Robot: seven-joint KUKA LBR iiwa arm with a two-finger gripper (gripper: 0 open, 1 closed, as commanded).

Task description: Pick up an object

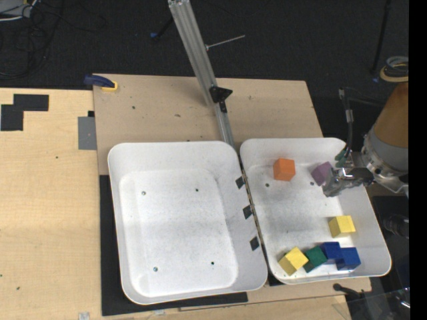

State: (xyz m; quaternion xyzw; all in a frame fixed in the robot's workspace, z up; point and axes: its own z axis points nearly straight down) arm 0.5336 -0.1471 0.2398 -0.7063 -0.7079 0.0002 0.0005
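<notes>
While the left bin (177, 222) lies bare, the right bin (293, 212) holds an orange cube (284, 169) and purple block (321, 173) near its far edge, a yellow cube (341, 226) by its right wall, and yellow, green and blue blocks (320, 257) clustered at its near-right corner. The hand (337, 181) hovers just beside the purple block; I cannot tell its grip.

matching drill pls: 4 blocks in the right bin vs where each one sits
Blocks:
1. orange block
2. purple block
3. lone yellow block
4. green block

Places:
A. in the cluster at the near edge of the right bin, between a yellow and a blue block
B. right beside the gripper
C. far part of the bin, toward the left bin
D. alone, right of the bin's middle

Pairs: 1-C, 2-B, 3-D, 4-A
</notes>
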